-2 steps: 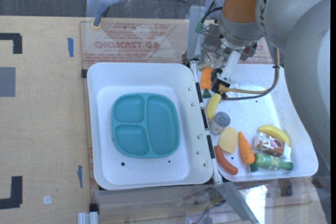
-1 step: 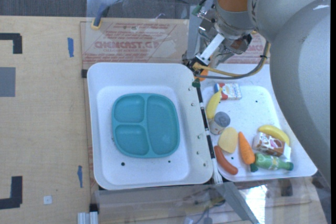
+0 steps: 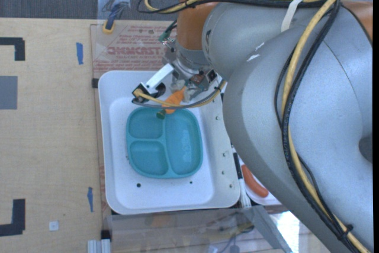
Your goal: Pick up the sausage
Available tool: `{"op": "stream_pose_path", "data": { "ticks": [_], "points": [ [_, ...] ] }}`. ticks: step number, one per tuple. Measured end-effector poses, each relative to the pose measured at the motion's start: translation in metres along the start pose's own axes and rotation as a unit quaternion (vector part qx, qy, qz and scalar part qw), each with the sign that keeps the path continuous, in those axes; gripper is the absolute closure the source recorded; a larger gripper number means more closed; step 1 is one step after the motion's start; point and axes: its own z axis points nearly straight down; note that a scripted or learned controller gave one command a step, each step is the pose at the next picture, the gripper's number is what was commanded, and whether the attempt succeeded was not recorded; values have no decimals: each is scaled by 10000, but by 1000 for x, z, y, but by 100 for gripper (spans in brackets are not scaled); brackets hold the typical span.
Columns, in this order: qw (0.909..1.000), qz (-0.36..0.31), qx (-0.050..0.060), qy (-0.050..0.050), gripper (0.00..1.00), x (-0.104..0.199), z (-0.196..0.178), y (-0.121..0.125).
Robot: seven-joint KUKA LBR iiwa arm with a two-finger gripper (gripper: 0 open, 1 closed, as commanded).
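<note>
Sausage point(image 3: 256, 184): reddish-orange rounded piece peeking out at about 4 o'clock of frame centre, in the right-hand bin point(image 3: 269, 200), mostly hidden under the big grey arm point(image 3: 296, 103); only one end and part of its side visible. Just right of the wall between the bins.

Gripper point(image 3: 172, 98) sits in the left bin point(image 3: 115, 145), at the 12 o'clock rim of the teal divided plate point(image 3: 164, 142), well apart from the sausage. Something small and orange with a green bit point(image 3: 169, 102) sits right at the tip, touching the plate's top edge; cannot tell whether the pincer is wide, narrow or holding that piece, wrist and cables block it.

Handling guess: toy sausage, likely light, smooth plastic or rubbery skin, so a bit slippery and prone to rolling on the bin floor; not fragile. Best hold looks like across the short width at mid-length, fingers straddling the rounded sides, not the tapered end. Long axis can't be read with so much covered. Nearby bin wall may crowd one finger
</note>
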Motion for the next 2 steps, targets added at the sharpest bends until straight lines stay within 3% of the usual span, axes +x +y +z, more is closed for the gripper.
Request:
{"op": "stream_pose_path", "data": {
  "ticks": [1,2],
  "points": [
    [9964,841,-20,32,100,-16,-98,-4],
    [9963,861,-17,37,100,-17,-108,-3]
  ]
}}
